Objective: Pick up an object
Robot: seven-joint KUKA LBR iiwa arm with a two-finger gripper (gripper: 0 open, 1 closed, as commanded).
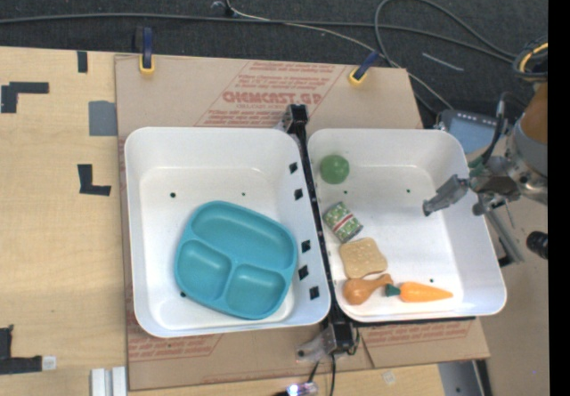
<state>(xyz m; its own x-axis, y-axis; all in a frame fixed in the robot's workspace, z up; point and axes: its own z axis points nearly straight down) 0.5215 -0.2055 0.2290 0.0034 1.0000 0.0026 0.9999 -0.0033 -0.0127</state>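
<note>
- Five small things sit in the right bin (463,163), any of which could be the pick: a green ball (335,168) up near the divider, a little green-and-white striped block (343,222) below it, a tan toast-looking slab (363,255) under that, then an orange-brown drumstick-shaped piece (364,288) and a toy carrot (422,293) along the lower edge of the frame's right half.
- The drumstick piece and the carrot lie end to end, touching or nearly so; the toast sits just above them. The ball is well apart from the rest, so it looks like the cleanest target to me.
- The left bin (142,163) holds a teal divided tray (235,259), lying flat in its lower middle.
- The gripper (454,194) hangs over the right bin's right edge, mid-right of the frame, away from all five items. One grey finger (443,197) pokes out toward the bin's inside; honestly I can't tell whether the pincer is wide or narrow from this angle, and nothing is visibly in it.
- So my read: this is the approach step, nothing grabbed yet. The next move calls for swinging left over a chosen item, lining up and dropping down onto it.
</note>
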